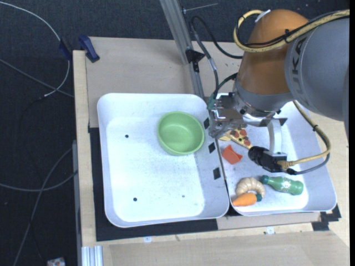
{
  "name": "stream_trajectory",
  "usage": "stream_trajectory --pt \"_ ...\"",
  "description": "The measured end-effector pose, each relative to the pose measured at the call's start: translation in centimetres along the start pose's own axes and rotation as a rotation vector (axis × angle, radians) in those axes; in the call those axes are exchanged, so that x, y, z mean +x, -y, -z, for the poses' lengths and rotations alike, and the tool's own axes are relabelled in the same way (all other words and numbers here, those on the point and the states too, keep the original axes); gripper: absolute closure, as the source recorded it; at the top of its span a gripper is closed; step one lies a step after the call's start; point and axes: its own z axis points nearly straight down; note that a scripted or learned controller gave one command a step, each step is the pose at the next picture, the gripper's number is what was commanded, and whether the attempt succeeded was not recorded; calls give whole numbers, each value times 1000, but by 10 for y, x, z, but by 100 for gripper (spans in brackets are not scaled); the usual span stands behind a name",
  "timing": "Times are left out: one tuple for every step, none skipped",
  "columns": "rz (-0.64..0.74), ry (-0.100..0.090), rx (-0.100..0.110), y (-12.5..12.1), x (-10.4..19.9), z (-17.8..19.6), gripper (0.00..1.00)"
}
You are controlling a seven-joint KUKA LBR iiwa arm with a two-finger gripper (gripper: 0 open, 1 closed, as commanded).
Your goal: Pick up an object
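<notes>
Two bins: white, shallow, side by side on the bench [138,54]; left bin [116,170] holds the green bowl [180,133], right bin [319,188] holds the small stuff.
Green bowl: upright, open side up, in the far right part of the left bin, near the wall it shares w/ the other bin.
Arm [277,54]: grey w/ orange band, comes in from the right, well right of the bowl and above the right bin.
Gripper [217,127]: just right of the bowl, over the divide betw. the bins, pointing down.
Grip state: can't tell, too dark and cluttered at the tip; nothing seen held.
Pizza slice [239,137]: toy, yellow w/ red dots, in the right bin, right of the bowl, just beside the gripper on its far side from the bowl; contact w/ gripper can't tell.
Red piece [232,155]: small, flat, right of the bowl and a bit nearer the front, just below the pizza slice.
Croissant [249,185]: pale tan, right of and well in front of the bowl.
Carrot [244,200]: orange, touching the croissant's front side, near the right bin's front rim.
Green bottle [284,185]: lying on its side, white label, farthest right of the bowl among the items, just beside the croissant.
Blue clip [87,49]: on the bench's back left corner, well apart from the bowl.
</notes>
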Motion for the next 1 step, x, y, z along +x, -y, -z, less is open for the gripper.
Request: stream_trajectory --pt "-1 0 16 6 51 -18 100"
